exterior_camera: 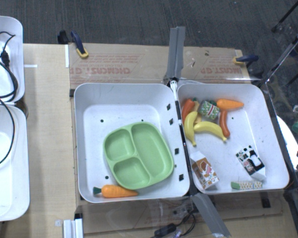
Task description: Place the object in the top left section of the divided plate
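Note:
A green divided plate (138,155) lies in the left bin (89,108), its three sections bare. An orange toy carrot (116,191) lies on the bin floor just below the plate's front left edge. The right bin (268,133) holds several toy foods: two yellow bananas (208,128), an orange carrot (229,103), a red-orange piece (187,106), a green-and-red packet (208,109), a small carton (204,171), a black-and-white carton (250,159) and a small green bar (247,185).
A grey divider post (176,53) stands behind the seam between the bins. Blue clamps (78,44) hold cardboard at the back. White tubs with black cables (2,73) sit at the far left.

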Robot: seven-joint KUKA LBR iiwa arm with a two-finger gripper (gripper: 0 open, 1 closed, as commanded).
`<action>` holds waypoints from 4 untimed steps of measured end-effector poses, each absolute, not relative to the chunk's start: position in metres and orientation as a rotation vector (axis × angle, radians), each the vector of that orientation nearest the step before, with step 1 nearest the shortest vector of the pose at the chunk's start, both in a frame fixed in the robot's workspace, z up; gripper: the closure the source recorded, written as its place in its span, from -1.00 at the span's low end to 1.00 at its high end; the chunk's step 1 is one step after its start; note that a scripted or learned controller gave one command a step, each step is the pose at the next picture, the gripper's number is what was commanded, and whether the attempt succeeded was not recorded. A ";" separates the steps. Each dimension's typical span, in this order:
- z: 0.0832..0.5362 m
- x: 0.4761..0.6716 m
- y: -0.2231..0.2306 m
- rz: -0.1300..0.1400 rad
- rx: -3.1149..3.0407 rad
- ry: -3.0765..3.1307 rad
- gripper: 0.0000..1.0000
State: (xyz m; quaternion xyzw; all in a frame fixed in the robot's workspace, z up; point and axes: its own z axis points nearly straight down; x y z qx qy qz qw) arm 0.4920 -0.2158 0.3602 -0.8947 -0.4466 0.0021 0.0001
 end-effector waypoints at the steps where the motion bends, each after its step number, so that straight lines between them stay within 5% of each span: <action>1: 0.313 0.478 -0.214 0.008 -2.838 -1.341 1.00; 3: 0.303 0.477 -0.217 0.009 -2.946 -1.085 1.00; 4: 0.284 0.478 -0.137 0.008 -2.951 -1.074 1.00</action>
